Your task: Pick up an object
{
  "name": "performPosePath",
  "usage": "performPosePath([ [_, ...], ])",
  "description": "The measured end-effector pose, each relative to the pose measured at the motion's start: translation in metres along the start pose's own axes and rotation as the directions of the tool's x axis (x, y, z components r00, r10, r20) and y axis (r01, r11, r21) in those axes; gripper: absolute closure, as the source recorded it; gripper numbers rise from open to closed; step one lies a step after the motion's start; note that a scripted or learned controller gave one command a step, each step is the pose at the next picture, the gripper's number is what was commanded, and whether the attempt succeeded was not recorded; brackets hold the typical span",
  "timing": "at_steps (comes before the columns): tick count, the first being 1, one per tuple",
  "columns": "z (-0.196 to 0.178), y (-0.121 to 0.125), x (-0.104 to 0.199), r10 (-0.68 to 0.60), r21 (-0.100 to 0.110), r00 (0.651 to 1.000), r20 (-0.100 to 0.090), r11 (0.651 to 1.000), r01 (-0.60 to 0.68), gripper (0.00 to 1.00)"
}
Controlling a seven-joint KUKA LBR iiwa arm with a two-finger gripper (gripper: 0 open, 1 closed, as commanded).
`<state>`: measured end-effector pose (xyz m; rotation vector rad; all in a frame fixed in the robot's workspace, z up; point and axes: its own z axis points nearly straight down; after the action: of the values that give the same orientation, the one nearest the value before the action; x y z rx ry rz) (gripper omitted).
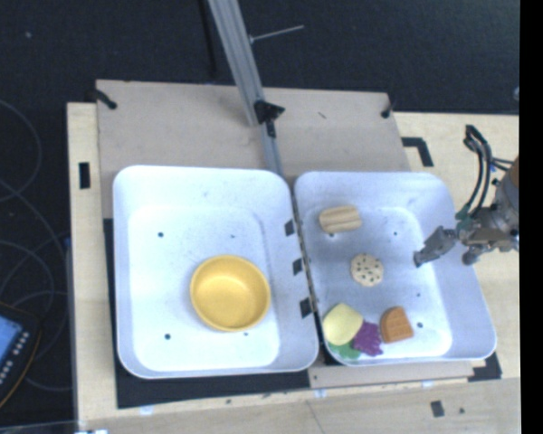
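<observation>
The gripper (pixel 448 242) hung over the right edge of the right bin (pixel 434 197), reaching in from the side on the arm. Its fingers (pixel 430 247) appeared spread apart with nothing between them, though the blur made their gap hard to read closely.

No one object was named for the pick, so any of the pieces in the right bin could serve. A tan bread roll (pixel 339 219) lay near the bin's upper middle, and a round cookie (pixel 366 269) sat just below it, both well apart from other things and so the easiest to close on. The cookie lay nearest the gripper.

Along the bin's lower edge a yellow piece (pixel 341 322), a purple piece (pixel 369 339) and a brown piece (pixel 395 325) were bunched together, touching or nearly so, probably having slid there against the wall; a grasp there risked catching two at once.

In the left bin (pixel 145 206) a yellow bowl (pixel 229 292) stood upright, well apart from the gripper. The pick was judged not yet begun.
</observation>
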<state>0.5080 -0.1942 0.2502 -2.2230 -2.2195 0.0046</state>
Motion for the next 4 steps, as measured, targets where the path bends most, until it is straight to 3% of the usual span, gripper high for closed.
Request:
performPosePath([
  [2, 0.126, -0.003, 0.001, 0.000, 0.003, 1.000, -0.001, 1.000, 0.000, 0.00],
  [3, 0.112, 0.000, 0.000, 0.006, -0.007, 1.000, -0.002, 1.000, -0.006, 1.00],
  [4, 0.068, 0.002, -0.006, 0.001, -0.009, 1.000, 0.001, 1.000, -0.001, 1.00],
])
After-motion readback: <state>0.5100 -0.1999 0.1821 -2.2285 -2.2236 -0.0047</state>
